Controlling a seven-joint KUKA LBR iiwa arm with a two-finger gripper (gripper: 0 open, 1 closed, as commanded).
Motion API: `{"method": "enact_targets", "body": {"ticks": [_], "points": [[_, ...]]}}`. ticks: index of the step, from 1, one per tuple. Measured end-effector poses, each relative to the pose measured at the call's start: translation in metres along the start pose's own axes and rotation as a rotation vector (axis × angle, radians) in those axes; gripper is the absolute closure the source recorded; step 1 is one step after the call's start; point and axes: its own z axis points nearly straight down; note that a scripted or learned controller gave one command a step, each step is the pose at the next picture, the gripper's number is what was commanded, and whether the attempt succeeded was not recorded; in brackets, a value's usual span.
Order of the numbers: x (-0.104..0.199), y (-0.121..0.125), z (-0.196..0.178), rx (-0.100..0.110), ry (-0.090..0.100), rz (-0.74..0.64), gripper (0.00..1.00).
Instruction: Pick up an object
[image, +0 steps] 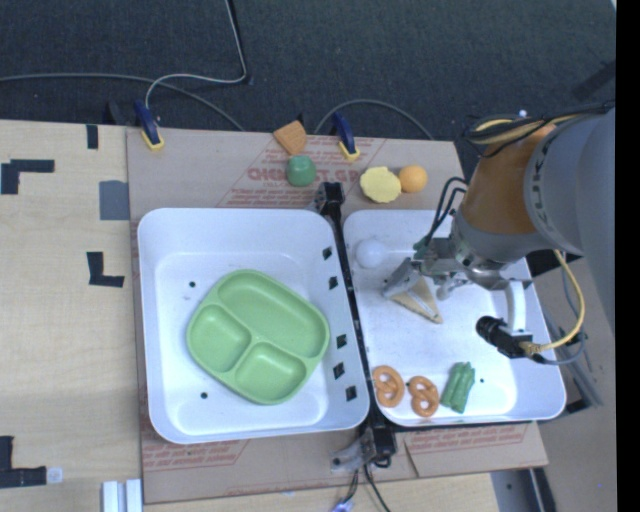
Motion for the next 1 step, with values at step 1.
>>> {"method": "enact_targets", "body": {"ticks": [1], "points": [[-0.0117,0.0159,0.05,-0.008,-0.003,0.0,0.0]]}}
